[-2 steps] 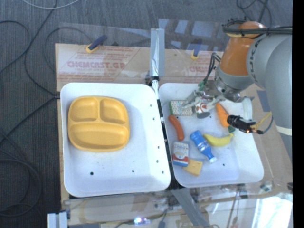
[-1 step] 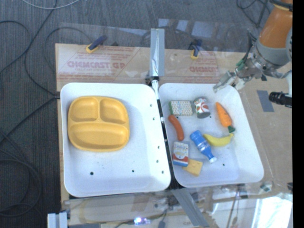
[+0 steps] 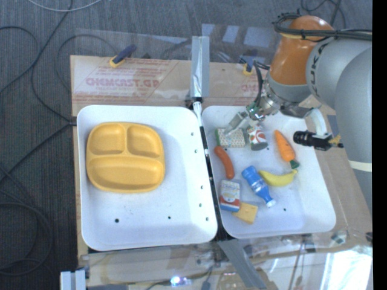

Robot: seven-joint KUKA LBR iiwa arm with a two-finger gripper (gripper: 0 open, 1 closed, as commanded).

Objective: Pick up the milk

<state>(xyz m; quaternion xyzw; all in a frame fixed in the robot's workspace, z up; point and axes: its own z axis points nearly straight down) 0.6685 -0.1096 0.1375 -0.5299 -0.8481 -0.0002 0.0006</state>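
Two white bins on the surface, milk carton [image 3: 230, 196] at six o'clock in the right bin [image 3: 314, 216], pincer [image 3: 254, 118] at twelve o'clock, spread unclear, yellow tray [image 3: 125, 156] in the left bin [image 3: 145, 222].

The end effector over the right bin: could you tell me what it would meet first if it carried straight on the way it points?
Probably the small red and white carton just below the end effector; depth is unclear from this slanted view.

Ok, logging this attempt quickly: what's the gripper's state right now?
Gripper: cannot be told; it sits over the back of the right bin, near the milk carton.
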